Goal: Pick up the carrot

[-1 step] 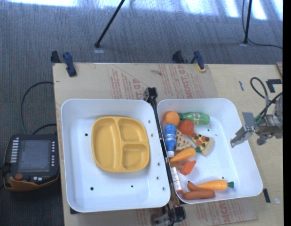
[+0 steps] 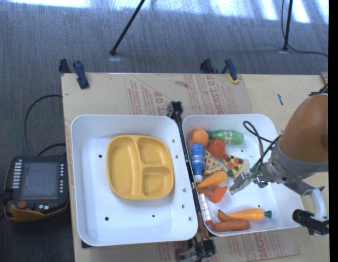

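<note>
Two toy carrots lie in the right bin [image 2: 267,125]. One carrot [image 2: 212,179] rests slantwise near the bin's middle, its green top pointing right. The other carrot [image 2: 246,215] lies flat near the front wall, green top to the right, just above a red sausage [image 2: 231,226]. My gripper [image 2: 238,184] hangs low over the bin, just right of the slanted carrot and above the flat one. Nothing is visibly held. The grey arm with its orange band [image 2: 308,138] covers the bin's right side.
An orange [image 2: 200,137], green bottle [image 2: 227,137], blue bottle [image 2: 197,160], pizza slices [image 2: 230,163] and red pieces [image 2: 217,148] crowd the right bin's left half. The left bin [image 2: 89,212] holds a yellow divided plate [image 2: 140,165]. A pendant [image 2: 36,187] sits off the bench's left.
</note>
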{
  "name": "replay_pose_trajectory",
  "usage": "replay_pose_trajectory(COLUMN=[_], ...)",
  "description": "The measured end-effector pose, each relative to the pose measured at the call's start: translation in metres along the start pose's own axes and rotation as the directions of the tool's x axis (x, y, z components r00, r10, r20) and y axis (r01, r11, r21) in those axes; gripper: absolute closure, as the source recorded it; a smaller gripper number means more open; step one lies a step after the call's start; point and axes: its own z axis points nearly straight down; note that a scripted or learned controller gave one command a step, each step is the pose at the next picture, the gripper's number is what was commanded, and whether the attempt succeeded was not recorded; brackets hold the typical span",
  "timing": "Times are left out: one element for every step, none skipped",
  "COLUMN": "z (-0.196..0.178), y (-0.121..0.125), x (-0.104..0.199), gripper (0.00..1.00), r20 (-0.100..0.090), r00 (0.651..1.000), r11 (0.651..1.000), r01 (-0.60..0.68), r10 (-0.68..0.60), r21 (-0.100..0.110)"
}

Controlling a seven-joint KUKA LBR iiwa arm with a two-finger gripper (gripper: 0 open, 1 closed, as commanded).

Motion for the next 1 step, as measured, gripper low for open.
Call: replay_pose_trajectory(z=[0.0745], y=[0.0713], x=[0.0169], gripper=[0.00], r20=[0.005], r00=[1.000], r11=[1.000], r01=[-0.006], r10=[0.006], r21=[-0.017])
